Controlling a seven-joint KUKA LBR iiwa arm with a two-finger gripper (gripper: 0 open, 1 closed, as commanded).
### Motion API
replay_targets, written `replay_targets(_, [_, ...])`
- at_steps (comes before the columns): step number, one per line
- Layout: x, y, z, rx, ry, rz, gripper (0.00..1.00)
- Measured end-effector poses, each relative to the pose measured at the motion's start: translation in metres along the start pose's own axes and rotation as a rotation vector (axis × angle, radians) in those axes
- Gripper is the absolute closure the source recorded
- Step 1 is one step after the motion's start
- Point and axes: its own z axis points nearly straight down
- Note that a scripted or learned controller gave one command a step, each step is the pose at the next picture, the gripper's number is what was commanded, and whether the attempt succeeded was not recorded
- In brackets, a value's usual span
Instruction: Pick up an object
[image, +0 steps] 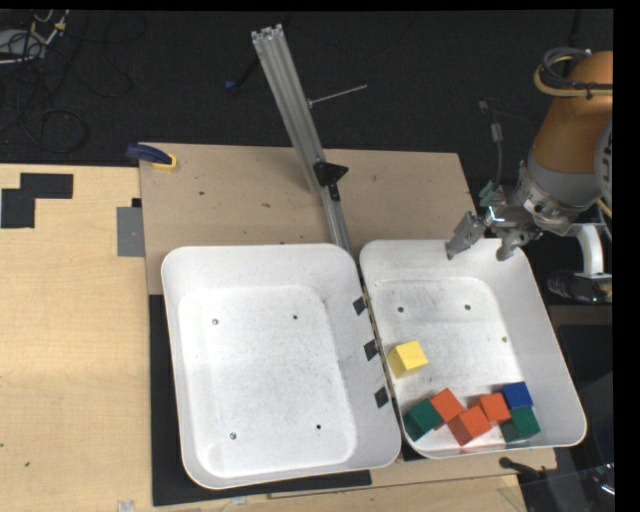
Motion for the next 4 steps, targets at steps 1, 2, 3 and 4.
replay_targets(1, [0.0, 0.001, -0.003, -0.004, -0.002, -0.002, 0.0])
replay_targets(2, [0.005, 0.0, 0.061, 0.001, 0.0, -0.004, 0.0])
replay_targets(3, [0.013, -0.004, 0.124, 0.002, 0.0, -0.004, 0.0])
replay_targets(4, [0.014, -0.004, 0.14, -0.003, -0.001, -0.003, 0.0])
